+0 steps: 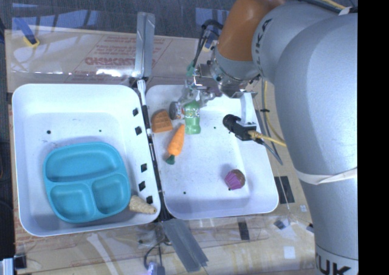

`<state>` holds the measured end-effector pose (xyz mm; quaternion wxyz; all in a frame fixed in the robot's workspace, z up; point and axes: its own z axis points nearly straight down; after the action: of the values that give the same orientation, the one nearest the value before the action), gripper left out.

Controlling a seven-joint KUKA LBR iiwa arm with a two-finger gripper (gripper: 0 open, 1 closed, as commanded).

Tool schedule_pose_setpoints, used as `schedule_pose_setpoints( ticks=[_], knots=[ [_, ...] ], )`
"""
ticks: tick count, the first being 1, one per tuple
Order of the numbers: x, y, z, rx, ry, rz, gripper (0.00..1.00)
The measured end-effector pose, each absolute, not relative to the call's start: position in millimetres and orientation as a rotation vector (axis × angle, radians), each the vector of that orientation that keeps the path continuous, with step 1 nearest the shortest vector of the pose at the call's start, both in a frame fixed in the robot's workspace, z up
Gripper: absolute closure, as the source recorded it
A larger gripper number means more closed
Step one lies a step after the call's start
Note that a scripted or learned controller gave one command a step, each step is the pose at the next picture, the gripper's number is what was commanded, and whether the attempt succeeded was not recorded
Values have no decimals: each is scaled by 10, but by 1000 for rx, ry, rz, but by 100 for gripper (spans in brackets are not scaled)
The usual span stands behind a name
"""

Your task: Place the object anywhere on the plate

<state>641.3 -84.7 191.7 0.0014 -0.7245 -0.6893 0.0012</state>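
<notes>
Above carrot (pixel 175 141), gripper (pixel 192 108) seen lowered at green bottle (pixel 192 118), fingers closed around bottle; plate (pixel 87 181) seen well left of carrot, in other bin.

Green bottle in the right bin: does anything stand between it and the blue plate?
The green bottle sits under the end effector. Toward the blue plate lie the carrot and a tan piece, then the two bins' adjoining walls, which need clearing.

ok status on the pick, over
Gripper down in right bin, at green bottle; grasp unconfirmed. Blue plate in left bin. Carrot beside bottle.
</notes>
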Motion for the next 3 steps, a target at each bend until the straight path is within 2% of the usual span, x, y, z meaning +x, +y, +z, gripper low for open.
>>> schedule_pose_setpoints(
  ticks=[1, 2, 3],
  knots=[
    [6199, -5, 1910, -1956, -2453, 6, 100],
    [5842, 848, 2292, -1982, -2435, 3, 100],
    [5843, 843, 2291, -1983, -2434, 3, 0]
  ],
)
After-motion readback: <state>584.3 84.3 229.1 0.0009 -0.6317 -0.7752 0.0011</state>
